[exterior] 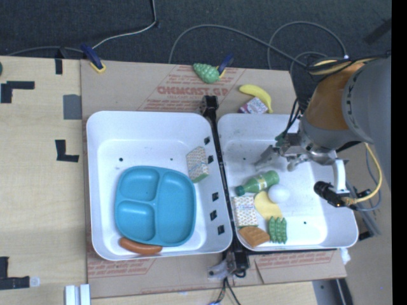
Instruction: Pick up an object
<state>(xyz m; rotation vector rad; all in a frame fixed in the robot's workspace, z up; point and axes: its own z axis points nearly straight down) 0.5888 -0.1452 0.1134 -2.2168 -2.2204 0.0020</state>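
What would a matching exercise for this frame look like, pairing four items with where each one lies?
Items:
1. blue divided plate
2. green bottle
3. yellow banana
4. orange sausage

Places:
A. on the cardboard behind the right bin, outside both bins
B. in the right bin, next to a white egg
C. filling the middle of the left bin
D. at the front edge of the left bin, against the plate's rim

Pairs: 1-C, 2-B, 3-A, 4-D
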